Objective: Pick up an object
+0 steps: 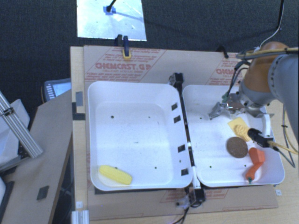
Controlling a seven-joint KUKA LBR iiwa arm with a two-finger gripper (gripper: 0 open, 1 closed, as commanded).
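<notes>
Hovering gripper point(219, 110) over right bin point(205, 148) (grasp unclear); carrot point(254, 162) apart.

One fixed camera looks down from above at a slant, set well back. It takes in the whole surface point(140, 59) with the left bin point(100, 94) and right bin point(198, 94) side by side, the arm point(275, 76) entering from the right, dark floor beyond the far edge.

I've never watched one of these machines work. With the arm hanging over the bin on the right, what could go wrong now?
The yellow piece, brown disc and carrot crowd the right bin's far side, so the gripper might nudge one while grabbing another. The carrot lies against the bin's wall, which could block a clean grip.
</notes>
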